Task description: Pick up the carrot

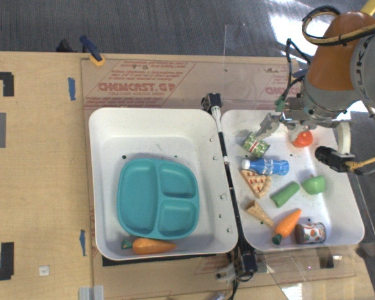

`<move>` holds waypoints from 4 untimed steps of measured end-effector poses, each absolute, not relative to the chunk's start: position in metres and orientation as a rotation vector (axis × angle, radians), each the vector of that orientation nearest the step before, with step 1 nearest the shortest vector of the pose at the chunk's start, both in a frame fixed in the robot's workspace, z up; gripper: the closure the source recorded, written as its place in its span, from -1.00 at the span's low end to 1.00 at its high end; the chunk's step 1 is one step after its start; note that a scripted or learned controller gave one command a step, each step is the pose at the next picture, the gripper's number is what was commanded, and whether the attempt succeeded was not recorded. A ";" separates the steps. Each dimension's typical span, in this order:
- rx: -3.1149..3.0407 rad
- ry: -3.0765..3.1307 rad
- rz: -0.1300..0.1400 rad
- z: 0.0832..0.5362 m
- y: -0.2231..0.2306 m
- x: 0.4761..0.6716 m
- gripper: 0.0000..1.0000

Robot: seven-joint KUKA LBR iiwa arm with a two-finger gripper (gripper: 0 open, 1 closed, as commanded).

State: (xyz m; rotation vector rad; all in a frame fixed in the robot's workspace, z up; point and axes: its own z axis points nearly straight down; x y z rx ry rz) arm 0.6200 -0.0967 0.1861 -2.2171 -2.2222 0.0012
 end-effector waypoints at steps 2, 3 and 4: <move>-1.740 -2.608 0.004 0.132 -0.140 0.482 -1.00; -1.465 -2.786 -0.001 0.090 -0.114 0.482 -1.00; -1.475 -2.796 -0.010 0.103 -0.113 0.486 1.00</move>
